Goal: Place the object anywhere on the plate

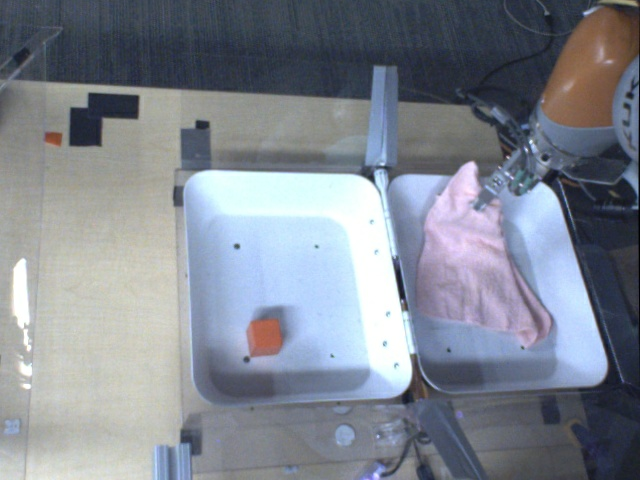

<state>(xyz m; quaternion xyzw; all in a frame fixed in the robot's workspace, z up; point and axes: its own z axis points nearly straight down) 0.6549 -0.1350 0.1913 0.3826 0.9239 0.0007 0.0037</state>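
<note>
Gripper (497,190) low over the far edge of the right bin (575,268), tips at the top corner of the pink cloth (478,268) — touching or pinching it, too small to tell which, and no telling how far apart the tips stand. Cloth draped across most of that bin, one corner lifted toward the wrist. Orange block (265,337) alone near the front of the left bin (280,203), well apart from the arm. No plate recognisable anywhere on the bench.

Likely trouble: a thin pinch on one corner slipping under the hanging weight — cloth dropping back in a heap. Possible snag on the divider between the bins if dragged low. With no plate visible, every chance of a release in the wrong spot.
</note>
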